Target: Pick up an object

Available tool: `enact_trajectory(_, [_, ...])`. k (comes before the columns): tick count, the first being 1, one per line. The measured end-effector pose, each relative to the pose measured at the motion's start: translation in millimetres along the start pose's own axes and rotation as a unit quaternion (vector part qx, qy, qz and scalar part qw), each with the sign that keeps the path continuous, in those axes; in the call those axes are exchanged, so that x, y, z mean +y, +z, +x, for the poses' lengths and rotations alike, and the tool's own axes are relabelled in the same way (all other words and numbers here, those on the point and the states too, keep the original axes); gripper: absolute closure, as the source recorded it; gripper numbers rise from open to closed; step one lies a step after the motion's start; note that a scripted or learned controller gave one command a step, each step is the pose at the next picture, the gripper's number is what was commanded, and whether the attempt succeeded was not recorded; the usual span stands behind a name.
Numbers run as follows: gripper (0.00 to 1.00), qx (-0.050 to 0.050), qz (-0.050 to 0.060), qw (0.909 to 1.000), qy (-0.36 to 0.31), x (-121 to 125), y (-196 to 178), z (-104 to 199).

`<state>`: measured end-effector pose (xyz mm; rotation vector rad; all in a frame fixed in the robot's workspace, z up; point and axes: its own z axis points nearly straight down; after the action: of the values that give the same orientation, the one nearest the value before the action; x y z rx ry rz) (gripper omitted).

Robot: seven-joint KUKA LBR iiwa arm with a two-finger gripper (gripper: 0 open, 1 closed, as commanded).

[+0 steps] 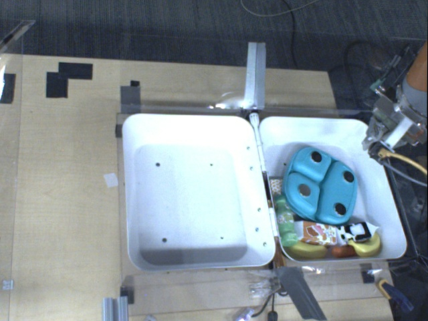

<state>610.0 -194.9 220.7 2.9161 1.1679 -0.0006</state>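
A large blue plastic piece (320,192) with round holes lies in the right bin (294,134), tilted against its front half. In front of it along the bin's near wall lie a yellow banana (366,245), a second yellow banana (304,250), a printed snack packet (319,233), a small red item (342,251) and a green bottle (285,221). My gripper (378,139) hangs at the far right rim of the right bin, above and right of the blue piece, apart from every object. Its tip is small and blurred.
The left bin (187,192) sits beside the right one, parted by a metal divider post (256,79). Cables (401,162) trail from the wrist along the right rim. Black markers (67,77) lie on the wooden bench at far left.
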Motion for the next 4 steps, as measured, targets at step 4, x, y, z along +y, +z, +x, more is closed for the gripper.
enact_trajectory(4, [1.00,0.000,0.000,0.9973,0.073,16.0,2.0,35.8])
